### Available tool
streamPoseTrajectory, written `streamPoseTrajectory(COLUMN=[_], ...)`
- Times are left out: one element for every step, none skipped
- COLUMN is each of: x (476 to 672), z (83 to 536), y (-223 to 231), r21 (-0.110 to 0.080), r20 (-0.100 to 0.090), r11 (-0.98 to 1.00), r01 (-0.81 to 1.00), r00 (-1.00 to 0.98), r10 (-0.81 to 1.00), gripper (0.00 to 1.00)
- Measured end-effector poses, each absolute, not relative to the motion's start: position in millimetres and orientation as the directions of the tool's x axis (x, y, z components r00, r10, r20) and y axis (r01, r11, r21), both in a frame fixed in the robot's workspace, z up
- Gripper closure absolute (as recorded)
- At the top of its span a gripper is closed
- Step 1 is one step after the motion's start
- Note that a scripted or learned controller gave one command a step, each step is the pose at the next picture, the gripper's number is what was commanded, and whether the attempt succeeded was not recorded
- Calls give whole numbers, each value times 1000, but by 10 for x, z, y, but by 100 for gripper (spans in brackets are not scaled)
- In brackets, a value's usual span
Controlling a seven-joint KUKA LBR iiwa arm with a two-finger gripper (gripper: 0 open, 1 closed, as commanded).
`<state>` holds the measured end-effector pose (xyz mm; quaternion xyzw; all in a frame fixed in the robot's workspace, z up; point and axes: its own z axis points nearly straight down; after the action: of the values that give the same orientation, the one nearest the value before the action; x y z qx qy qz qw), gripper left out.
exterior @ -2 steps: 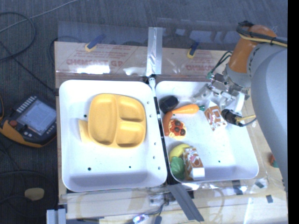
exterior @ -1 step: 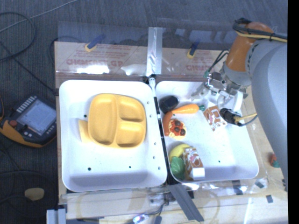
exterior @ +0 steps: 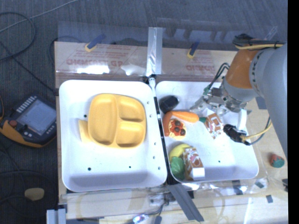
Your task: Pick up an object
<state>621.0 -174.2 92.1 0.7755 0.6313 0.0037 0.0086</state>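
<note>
**Arm low over the right bin**

The end effector [exterior: 211,107] hangs just above a small packet [exterior: 214,123], beside the carrot [exterior: 183,116]; I can't tell its state. It looks like the approach step: next, descend squarely and clamp.

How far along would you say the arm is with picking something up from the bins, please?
Nothing looks lifted yet: the carrot and the other items lie in the right bin, and the yellow tray sits in the left bin. The gripper is low over a small packet. Grasping and lifting remain.
</note>
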Motion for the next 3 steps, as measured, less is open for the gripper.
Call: streamPoseTrajectory(x=[6202,6680,6135], z=[990,1974,2260], y=[-1727,-1280,-1406], r21=[12,-5,-6], r20=[0,0,-1], r11=[-203,-5,184], r01=[979,1000,983], r00=[203,5,-184], r10=[979,1000,983], gripper=[100,100,100])
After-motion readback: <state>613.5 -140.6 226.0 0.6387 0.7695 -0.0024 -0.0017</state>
